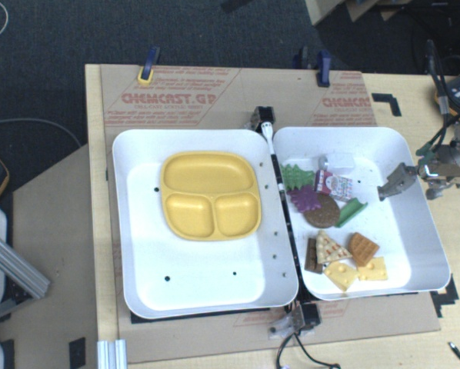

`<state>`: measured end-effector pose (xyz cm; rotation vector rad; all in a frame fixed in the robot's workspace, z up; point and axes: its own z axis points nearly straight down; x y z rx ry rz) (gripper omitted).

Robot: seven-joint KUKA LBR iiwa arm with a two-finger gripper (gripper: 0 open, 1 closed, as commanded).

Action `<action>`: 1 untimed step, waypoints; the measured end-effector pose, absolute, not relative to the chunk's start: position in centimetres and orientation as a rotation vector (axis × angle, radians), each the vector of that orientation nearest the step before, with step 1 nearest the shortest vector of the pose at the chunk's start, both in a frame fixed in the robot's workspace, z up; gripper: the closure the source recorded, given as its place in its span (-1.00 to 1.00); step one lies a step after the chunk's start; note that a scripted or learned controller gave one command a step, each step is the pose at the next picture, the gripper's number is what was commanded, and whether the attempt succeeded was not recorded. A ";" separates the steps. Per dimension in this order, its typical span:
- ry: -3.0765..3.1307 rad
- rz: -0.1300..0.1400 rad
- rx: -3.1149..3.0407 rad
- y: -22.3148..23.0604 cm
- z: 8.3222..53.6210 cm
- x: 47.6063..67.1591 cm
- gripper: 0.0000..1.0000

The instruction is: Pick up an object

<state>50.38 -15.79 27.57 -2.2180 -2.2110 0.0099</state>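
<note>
With its finger state impossible to tell, the end effector hovers at three o'clock of the crowded toy food, risking a miss between neighbours.

The gripper is showing as a small grey metal assembly with a dark, slim finger, a touch of green at its wrist end, and thin black cables looping beside it at the right.

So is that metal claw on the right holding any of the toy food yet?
No. The gripper hangs over bare floor of the right bin, apart from the food pieces, with nothing between its fingers.
</note>
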 end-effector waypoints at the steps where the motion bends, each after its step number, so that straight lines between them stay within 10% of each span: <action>1: -2.222 0.000 -2.222 -15.8 28.1 50.6 -1.00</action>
